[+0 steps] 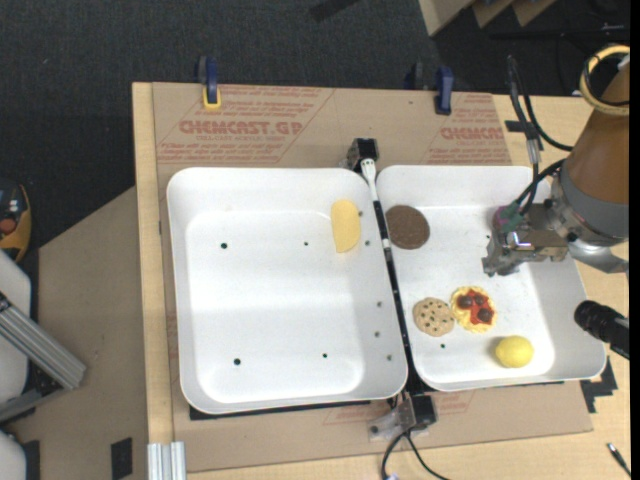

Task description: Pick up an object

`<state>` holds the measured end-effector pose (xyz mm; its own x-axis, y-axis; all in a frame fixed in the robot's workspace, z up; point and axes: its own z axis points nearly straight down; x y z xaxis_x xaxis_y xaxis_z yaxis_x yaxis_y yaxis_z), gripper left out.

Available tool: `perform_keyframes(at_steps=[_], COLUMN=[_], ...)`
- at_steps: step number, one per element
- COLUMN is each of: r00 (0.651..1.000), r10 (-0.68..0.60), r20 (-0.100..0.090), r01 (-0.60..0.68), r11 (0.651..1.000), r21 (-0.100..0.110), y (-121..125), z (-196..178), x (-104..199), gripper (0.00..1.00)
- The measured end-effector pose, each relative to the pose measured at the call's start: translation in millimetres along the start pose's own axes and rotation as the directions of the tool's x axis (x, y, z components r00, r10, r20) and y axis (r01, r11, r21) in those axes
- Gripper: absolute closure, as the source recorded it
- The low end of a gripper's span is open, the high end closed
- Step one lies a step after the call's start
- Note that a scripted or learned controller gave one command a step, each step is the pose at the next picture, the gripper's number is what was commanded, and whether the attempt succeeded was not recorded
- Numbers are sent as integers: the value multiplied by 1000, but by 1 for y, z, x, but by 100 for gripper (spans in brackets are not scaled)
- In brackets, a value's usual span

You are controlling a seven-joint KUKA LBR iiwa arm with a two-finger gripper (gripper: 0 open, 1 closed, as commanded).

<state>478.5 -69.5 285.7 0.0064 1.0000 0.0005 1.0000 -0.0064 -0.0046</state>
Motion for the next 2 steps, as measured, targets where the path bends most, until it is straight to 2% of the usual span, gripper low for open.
perform_keyframes(at_steps=[1,2], r00=[1000,1000], r10=[-9,-13], r20=[2,-1], r01=[9,13], r11=[1000,1000], r21=[-27,4], y=[6,-1], z=[-173,-99], x=[9,69], gripper=[100,100])
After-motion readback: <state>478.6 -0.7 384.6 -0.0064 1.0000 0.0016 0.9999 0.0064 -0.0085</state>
